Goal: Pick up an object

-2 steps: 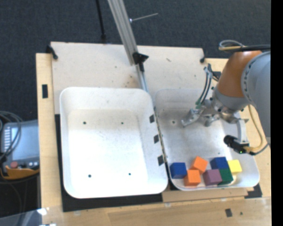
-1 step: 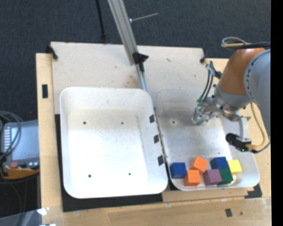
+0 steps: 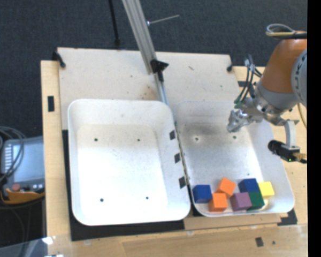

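The gripper [image 3: 234,123] hangs over the far part of the right bin [image 3: 214,143], its fingers pointing down toward the bin floor; whether they are spread or closed cannot be told from this slanting view, and no object is seen between them. The grey arm [image 3: 281,74] with its orange band reaches in from the right, cables looping beside the wrist.

The bin floor just around the fingers is bare white plastic with dark scuffing. All the pickable things lie well apart from the fingers, toward the near edge of the same bin, packed in a cluster: two blue cubes [image 3: 202,193], two orange cubes [image 3: 227,186], one purple cube [image 3: 241,201], one green cube [image 3: 256,199] and one yellow cube [image 3: 266,189], seven in all. Several touch one another, and the cluster sits against the near wall.

To the left of the fingers, across the rims where the two bins meet, lies the left bin [image 3: 123,159]. An aluminium rail [image 3: 142,31] rises at a slant from the tabletop [image 3: 112,68] beyond the bins, left of the fingers. Off the tabletop at far left sits a control pendant [image 3: 21,165] with cables.
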Controlling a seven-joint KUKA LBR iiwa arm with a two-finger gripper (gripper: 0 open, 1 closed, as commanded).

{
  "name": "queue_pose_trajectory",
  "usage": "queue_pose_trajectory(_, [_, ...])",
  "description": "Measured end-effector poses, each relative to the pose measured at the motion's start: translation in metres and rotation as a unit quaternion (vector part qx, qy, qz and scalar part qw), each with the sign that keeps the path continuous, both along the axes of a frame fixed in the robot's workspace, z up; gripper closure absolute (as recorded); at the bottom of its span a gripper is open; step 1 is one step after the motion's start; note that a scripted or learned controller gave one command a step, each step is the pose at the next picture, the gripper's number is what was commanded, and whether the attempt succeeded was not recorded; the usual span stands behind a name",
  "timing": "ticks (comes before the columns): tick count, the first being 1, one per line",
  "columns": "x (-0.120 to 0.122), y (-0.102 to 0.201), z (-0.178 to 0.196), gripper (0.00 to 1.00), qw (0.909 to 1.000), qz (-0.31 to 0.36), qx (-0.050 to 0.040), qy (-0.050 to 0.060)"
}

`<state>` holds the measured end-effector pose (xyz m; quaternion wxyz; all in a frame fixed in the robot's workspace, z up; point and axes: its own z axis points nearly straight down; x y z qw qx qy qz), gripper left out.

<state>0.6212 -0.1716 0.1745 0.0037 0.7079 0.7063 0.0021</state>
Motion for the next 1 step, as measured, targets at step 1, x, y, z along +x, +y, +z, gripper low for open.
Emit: queue_pose_trajectory(1, [-0.0055,0.0058,0.055,1.0,1.0,0.003,0.0002,0.0])
